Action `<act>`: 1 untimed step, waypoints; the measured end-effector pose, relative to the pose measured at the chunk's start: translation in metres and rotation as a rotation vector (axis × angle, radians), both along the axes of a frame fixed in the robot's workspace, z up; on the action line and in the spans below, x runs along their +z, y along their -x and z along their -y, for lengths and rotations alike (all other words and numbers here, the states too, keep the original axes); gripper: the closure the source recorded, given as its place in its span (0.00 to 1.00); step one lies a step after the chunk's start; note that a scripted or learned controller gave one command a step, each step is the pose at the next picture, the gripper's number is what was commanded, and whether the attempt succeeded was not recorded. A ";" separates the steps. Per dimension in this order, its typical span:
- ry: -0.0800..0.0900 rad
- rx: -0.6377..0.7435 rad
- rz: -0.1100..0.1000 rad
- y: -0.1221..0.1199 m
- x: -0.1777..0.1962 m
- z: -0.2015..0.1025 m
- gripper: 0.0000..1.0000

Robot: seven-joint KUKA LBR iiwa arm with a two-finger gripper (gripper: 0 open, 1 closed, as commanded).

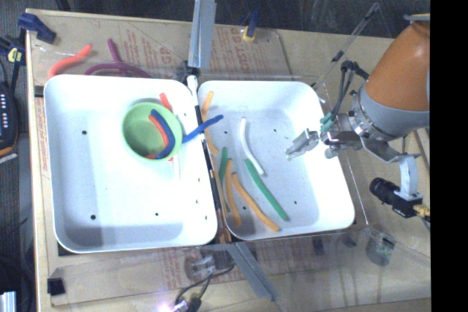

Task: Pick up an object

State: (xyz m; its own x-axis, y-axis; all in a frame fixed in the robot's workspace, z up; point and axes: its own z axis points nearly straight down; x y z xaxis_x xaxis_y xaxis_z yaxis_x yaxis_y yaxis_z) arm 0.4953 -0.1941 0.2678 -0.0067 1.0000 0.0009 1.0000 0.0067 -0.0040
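Observation:
My gripper (301, 143) hangs over the right side of the right bin (322, 208), its metal fingers spread open with nothing between them. To its left in that bin lie a curved white stick (246, 143), a long green stick (265, 189), several orange sticks (252, 207) and a short dark green stick (223, 163). In the left bin (95, 193) stands a green bowl (142, 131) holding red and blue sticks; a blue stick (202, 130) reaches from it across the divide between the bins.
The grey arm with its orange band (402, 73) enters from the right over the bin's rim. A metal bar (202, 29) stands behind the bins. Orange and purple sticks (95, 62) lie on the bench at the back left.

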 end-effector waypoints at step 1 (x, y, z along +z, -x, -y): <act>0.000 -0.034 -0.002 -0.046 -0.101 -0.007 0.00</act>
